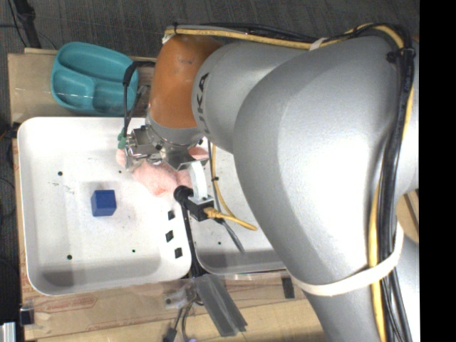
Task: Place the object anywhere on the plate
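Gripper over pink plate perhaps, blue cube well apart

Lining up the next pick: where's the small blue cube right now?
The small blue cube sits on the floor of the left white bin, left of centre, apart from the pink plate that lies to its right under the arm's wrist.

arm: grey, bulky casing; orange band | yellow, black cables
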`<state>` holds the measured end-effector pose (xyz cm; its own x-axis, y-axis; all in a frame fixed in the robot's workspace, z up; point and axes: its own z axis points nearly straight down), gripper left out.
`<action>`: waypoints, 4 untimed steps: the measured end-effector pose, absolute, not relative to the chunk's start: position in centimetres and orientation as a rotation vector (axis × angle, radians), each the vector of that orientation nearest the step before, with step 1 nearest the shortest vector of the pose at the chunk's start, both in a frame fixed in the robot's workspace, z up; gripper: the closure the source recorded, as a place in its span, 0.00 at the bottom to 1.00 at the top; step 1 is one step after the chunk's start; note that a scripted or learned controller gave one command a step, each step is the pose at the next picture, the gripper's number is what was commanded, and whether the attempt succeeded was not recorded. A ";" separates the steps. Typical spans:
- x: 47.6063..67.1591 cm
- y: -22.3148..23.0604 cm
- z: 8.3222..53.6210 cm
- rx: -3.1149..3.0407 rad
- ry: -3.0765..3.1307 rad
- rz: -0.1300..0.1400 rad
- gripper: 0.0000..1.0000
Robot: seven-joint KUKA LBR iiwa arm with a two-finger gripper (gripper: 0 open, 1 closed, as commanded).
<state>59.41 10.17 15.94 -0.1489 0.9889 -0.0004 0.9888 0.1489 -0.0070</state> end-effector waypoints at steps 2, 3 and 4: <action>65.6 5.4 19.0 -2.008 -2.412 0.006 1.00; 65.7 -2.4 22.6 -1.998 -2.422 0.003 1.00; 65.6 8.7 22.7 -2.093 -2.340 0.004 1.00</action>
